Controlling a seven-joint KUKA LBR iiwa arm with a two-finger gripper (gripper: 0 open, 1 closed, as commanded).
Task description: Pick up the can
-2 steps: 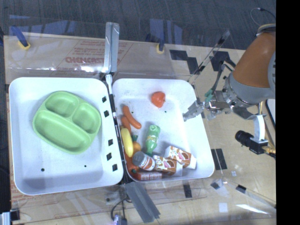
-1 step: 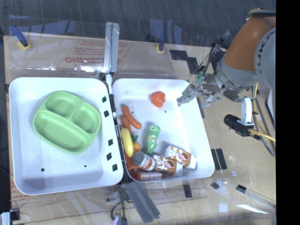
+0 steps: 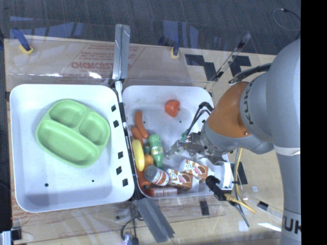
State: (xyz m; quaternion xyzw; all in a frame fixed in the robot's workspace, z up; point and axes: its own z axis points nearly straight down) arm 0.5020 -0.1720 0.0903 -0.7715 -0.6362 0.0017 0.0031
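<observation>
Orange-banded wrist hides pincer (image 3: 180,146) fingertips near can (image 3: 157,176).

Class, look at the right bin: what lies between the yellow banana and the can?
In the camera view, an orange piece of toy food sits between the banana and the can, just above the can's lid.

the can (image 3: 157,176) lies on its side, grey lid toward the left, at the right bin's front-left corner.
</observation>
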